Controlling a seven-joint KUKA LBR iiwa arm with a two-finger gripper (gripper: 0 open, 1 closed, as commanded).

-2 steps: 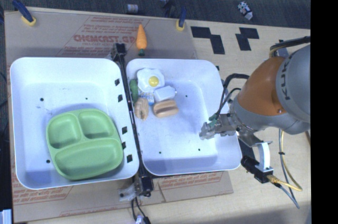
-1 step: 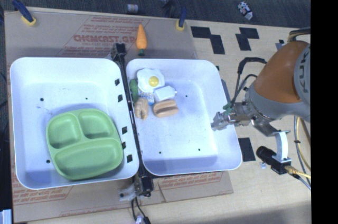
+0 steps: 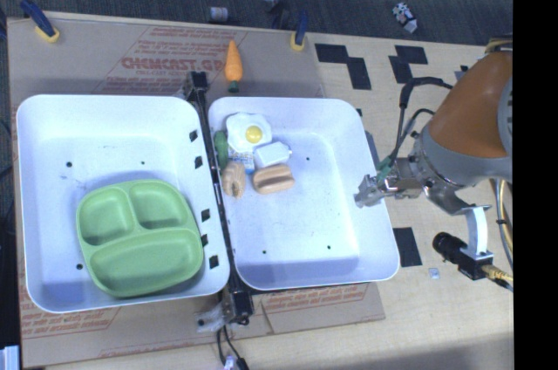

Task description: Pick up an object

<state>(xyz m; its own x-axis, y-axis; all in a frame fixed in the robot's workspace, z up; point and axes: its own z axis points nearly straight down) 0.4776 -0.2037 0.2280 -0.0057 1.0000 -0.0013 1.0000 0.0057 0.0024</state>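
Several toy foods lie clustered at the upper left of the right bin (image 3: 349, 250): a fried egg (image 3: 248, 133), a pale blue-white block (image 3: 271, 154), a hot dog bun (image 3: 274, 179), a tan bread piece (image 3: 233, 180) and a green item (image 3: 221, 148) against the left wall. My gripper (image 3: 373, 189) hangs over the right bin's right rim, well to the right of the foods, with nothing seen in it. The orange-banded arm (image 3: 471, 111) comes in from the right.
The left bin (image 3: 52, 124) holds a green divided tray (image 3: 138, 236). An orange carrot (image 3: 233, 61) lies on the cardboard behind the bins. Blue clamps (image 3: 39, 19) grip the board's far edge. A black clip (image 3: 197, 82) sits between the bins.
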